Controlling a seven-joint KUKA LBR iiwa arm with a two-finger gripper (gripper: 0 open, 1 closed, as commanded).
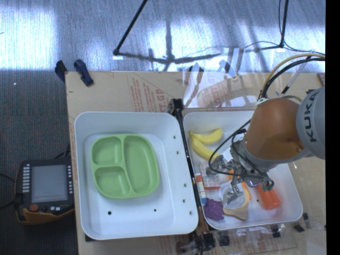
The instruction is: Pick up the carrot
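While the tool (232, 194) hangs low in the right shallow white bin (295, 195), the approach seems underway; whether it is open or closed, I cannot tell. Just beside it, toward the arm, lies the stubby orange carrot (269, 198), calling for a sideways shift. Wrist cables obscure nearby items.

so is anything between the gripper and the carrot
Nothing visible. The gripper hangs over the bread slice, and the carrot lies beside it on the right bin floor, open from above.
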